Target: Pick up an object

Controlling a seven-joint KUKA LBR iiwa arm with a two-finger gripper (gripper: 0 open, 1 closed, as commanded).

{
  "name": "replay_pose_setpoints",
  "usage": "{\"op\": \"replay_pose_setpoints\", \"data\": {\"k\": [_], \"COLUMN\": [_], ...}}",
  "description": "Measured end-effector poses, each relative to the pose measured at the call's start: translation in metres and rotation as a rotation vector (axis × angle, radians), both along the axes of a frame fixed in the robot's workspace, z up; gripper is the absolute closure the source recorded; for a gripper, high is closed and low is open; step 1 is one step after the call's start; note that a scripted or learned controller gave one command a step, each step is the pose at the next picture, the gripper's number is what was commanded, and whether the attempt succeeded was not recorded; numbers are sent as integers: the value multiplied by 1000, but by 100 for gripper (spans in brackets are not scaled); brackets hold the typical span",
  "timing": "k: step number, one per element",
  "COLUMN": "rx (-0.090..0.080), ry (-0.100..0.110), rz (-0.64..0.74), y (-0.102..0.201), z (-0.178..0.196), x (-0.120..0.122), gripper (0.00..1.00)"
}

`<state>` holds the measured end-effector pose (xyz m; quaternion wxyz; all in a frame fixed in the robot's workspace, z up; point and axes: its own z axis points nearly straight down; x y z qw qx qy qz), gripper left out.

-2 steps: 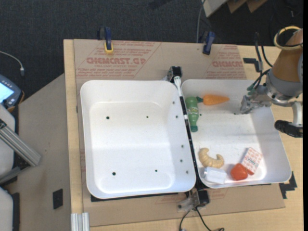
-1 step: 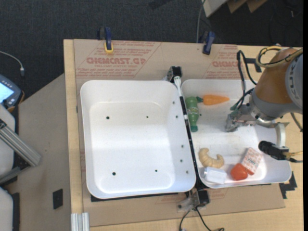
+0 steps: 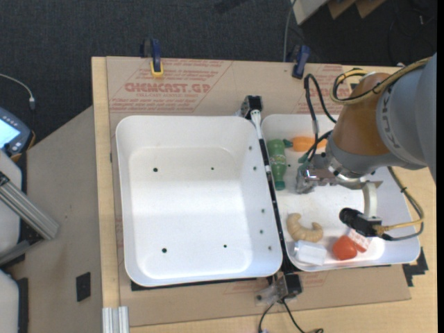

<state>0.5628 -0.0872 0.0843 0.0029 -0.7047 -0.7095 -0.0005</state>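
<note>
My gripper (image 3: 305, 179), grip state unclear, hangs in the right bin (image 3: 395, 252) beside the green bottle (image 3: 278, 161) lying 12-to-6, croissant (image 3: 304, 228) and tomato (image 3: 345, 248) toward 6.

Grey arm (image 3: 409, 116), orange band, black cables, metallic pincer (image 3: 307, 175).

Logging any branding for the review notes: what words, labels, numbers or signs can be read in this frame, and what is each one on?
"CHEMCAST G.P" in red capitals, on the brown protective sheet covering the board under the bins.
A smaller red line beneath it on the same sheet: too small and blurred to read.
Fainter red print on the sheet behind the right bin: partly hidden by cables, not readable.
Lit screen at the left edge: nothing legible.
</note>
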Motion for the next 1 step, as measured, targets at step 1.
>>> {"op": "replay_pose_setpoints", "data": {"k": [1], "rx": [-3], "ry": [0], "rz": [-9], "y": [-5], "z": [0], "x": [-49], "gripper": [100]}}
